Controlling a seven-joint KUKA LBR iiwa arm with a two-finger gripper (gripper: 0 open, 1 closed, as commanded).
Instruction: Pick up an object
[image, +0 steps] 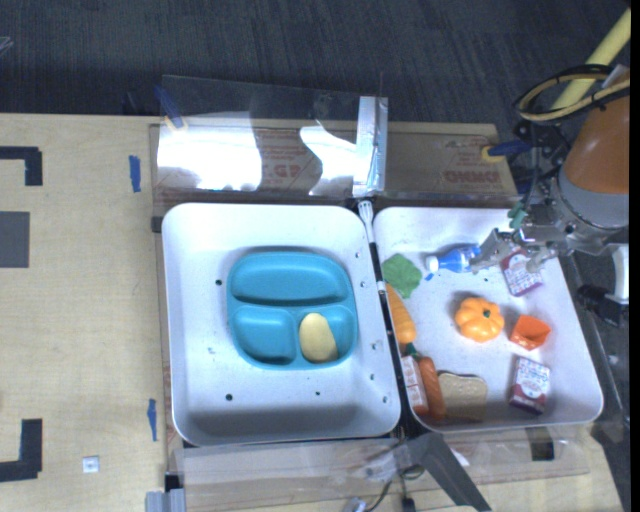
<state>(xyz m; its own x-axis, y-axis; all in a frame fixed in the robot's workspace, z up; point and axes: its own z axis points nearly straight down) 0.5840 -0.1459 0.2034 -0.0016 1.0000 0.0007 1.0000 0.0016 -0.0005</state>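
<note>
Blue tray (262, 285) holding yellow egg (318, 337)

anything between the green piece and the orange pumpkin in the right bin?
Bare white bin floor lies between the green piece and the orange pumpkin in the camera view. The blue-and-white bottle sits just above that stretch.

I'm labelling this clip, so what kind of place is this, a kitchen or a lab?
Most likely a robot lab test bench, not a kitchen: two white bins sit on a plywood bench marked with tape, toy food such as a small pumpkin lies loose, and a robot arm reaches in.
</note>
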